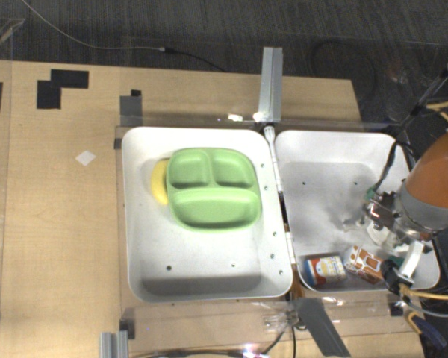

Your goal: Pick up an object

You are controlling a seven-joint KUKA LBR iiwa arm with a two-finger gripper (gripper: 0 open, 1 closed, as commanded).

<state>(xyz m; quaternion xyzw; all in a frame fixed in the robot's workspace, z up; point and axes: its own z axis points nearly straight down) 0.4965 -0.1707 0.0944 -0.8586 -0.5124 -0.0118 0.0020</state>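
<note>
The arm reaches in over the right bin (321, 162), its orange band hanging above that bin's right edge, and the claw (384, 226) sits low near the bin floor on the right side. Its wrist hardware is a clutter of small parts from this angle, so I cannot tell how the claw is set, and nothing is visibly lifted by it. Just below and beside the claw, in the bin's near right corner, lie a small brown packet (364, 263) and a can with a red and white label (326, 268) lying on its side; the packet is the nearer of the two, close to touching the claw hardware. In the left bin (142, 267) a green divided plate (211, 187) rests over a yellow object (158, 183), probably a banana, well apart from the arm. As I judge it, the pick is at the approach or grasp stage: nothing has left the bin floor, and closing on an object and lifting both remain.
</note>
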